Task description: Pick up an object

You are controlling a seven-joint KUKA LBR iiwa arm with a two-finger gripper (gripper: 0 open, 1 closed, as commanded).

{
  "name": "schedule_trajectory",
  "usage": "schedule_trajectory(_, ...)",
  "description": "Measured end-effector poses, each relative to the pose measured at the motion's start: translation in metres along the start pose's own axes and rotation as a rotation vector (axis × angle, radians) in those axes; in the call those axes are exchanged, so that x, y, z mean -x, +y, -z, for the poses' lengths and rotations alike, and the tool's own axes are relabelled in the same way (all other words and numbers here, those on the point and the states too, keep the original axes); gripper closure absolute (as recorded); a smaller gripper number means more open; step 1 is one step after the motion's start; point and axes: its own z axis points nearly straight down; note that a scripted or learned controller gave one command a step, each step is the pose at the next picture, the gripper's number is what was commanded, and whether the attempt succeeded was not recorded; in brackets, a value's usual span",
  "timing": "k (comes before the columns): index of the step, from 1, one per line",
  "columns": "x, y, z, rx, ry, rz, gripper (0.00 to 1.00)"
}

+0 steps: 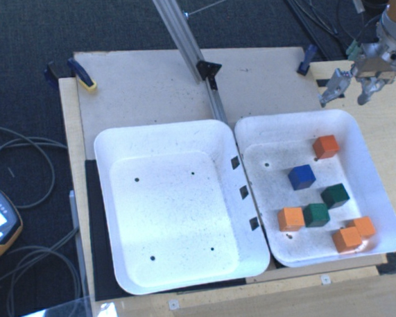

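The arm enters at the upper right, its grey wrist hanging over the bench beyond the far right corner of the right bin (364, 146). The pincer (351, 94) points down and toward the camera's left, its two pale fingers spread apart with bare bench showing between them; it is released and grips nothing. It sits above and outside the bin rim, touching no block.

Largest to smallest: two white bins lie side by side, both below the pincer. The left bin (120, 217) is well off to the pincer's lower left. The right bin lies just below it and holds all the blocks.

There are seven small cubes, matte and plain-coloured: four orange, two dark green, one blue. The orange block nearest the pincer (326, 146) sits just below it, near the bin's far right corner, standing alone. The blue block (301, 176) lies lower and to the left of that. Further below, one green block (335, 195) stands apart, and the second green block (316, 215) touches an orange block (291, 218) on its left. Farthest below the pincer, in the near right corner, two orange blocks (354, 234) press together against the bin wall.
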Motion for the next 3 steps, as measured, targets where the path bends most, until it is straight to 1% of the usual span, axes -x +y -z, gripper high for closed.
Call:
schedule_trajectory(1,-0.012,0.036,-0.103,-0.006,0.003,0.001,0.0)
schedule_trajectory(2,-0.026,0.003,-0.192,-0.009,0.003,-0.002,0.0)
schedule_trajectory(3,-0.032,-0.056,-0.195,-0.005,0.003,-0.003,0.0)
